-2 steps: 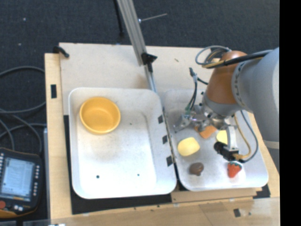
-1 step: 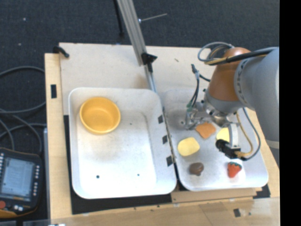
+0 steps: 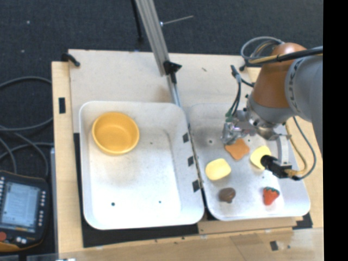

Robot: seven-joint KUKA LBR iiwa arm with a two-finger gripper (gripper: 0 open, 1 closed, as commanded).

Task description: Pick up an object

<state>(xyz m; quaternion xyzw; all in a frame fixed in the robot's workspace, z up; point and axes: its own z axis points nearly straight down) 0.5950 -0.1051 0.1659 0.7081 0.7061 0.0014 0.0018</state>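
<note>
My gripper (image 3: 234,134) hangs over the upper middle of the right bin (image 3: 206,125), at the end of the grey and orange arm. Just below it and touching its tip in this view lies a flat orange piece (image 3: 238,150); whether that piece is gripped is hidden from me. A pale yellow block (image 3: 217,169) sits to the lower left of the gripper. A second yellow object (image 3: 259,156) lies to the right, partly behind a black fitting on the arm. Near the bin's front edge rest a brown lump (image 3: 227,194) and a red strawberry (image 3: 271,196).
The left bin (image 3: 136,200) holds a yellow bowl (image 3: 115,132) in its back left corner. A metal post (image 3: 155,31) rises from between the bins at the back. Cables loop around the arm on the right.
</note>
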